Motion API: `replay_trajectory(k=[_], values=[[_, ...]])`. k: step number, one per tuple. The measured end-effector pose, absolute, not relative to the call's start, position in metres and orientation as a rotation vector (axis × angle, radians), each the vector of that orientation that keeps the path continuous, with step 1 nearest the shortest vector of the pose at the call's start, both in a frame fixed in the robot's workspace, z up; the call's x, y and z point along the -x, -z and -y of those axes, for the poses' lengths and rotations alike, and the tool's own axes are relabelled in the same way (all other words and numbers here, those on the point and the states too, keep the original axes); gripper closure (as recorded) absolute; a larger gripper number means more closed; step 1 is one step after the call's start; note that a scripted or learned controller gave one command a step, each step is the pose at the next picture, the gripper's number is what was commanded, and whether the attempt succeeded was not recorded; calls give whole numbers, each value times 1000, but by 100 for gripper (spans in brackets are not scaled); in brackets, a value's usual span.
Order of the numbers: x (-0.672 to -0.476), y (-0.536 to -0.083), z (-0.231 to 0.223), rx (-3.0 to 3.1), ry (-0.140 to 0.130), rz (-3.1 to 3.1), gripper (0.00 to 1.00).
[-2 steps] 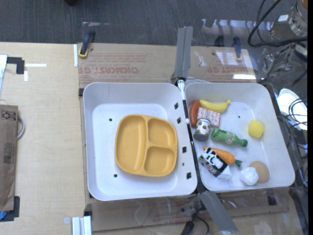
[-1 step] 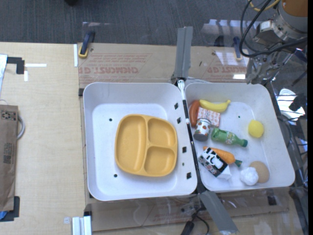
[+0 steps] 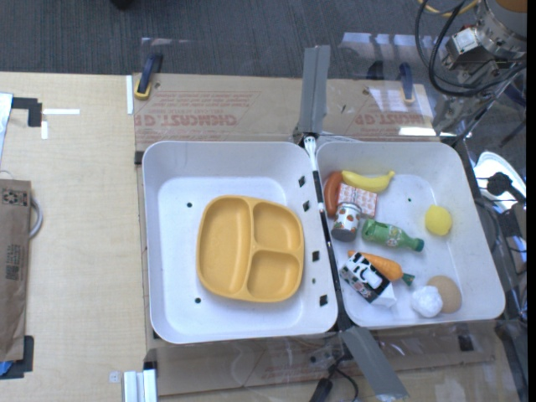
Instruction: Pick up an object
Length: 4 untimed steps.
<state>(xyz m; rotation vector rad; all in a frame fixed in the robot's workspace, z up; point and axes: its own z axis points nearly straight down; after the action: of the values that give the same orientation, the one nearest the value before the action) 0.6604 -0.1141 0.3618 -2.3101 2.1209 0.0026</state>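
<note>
clearly the pick is not yet begun, so the work now is choosing a good target in the right bin (image 3: 469, 182), where all the loose objects are lying.

at the near edge, a white ball (image 3: 427, 302) is touching a tan round thing (image 3: 448, 291) in the corner; the bin wall is crowding both, so i am judging them awkward. just beside them a black and white carton (image 3: 365, 278) is lying under the tip of a carrot (image 3: 387, 266), and these two are touching, so closing on one is likely disturbing the other.

further in, a green bottle (image 3: 391, 235) is lying on its side, and near it a small can (image 3: 346, 222) is leaning against a red and white box (image 3: 358, 199). a lemon (image 3: 438, 219) is sitting apart from everything, with free floor all around. i am thinking this is the best choice: coming straight down over its middle and closing slowly, because a round fruit is rolling away easily. a banana (image 3: 367, 179) is resting at the far side, close to the box.

the left bin (image 3: 167, 224) is carrying a yellow divided plate (image 3: 249, 248), flat and hard to grasp.

farthest away, the arm (image 3: 502, 2) is hanging high beyond the far right corner of the worktop, among cables, well apart from every object. the gripper (image 3: 471, 42) is pointing toward the bin, but whether it is wide or narrow i cannot tell.
</note>
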Motion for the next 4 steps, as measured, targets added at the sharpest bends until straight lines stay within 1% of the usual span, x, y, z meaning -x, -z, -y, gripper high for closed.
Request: replay_trajectory(k=[1,2,3,4], values=[[-662,-370,114,2299,-7,-2125,100],[-643,-438,76,2328,-5,-2103,100],[-660,-383,43,2707,-10,-1589,100],[-660,-385,61,2896,-7,-1207,100]])
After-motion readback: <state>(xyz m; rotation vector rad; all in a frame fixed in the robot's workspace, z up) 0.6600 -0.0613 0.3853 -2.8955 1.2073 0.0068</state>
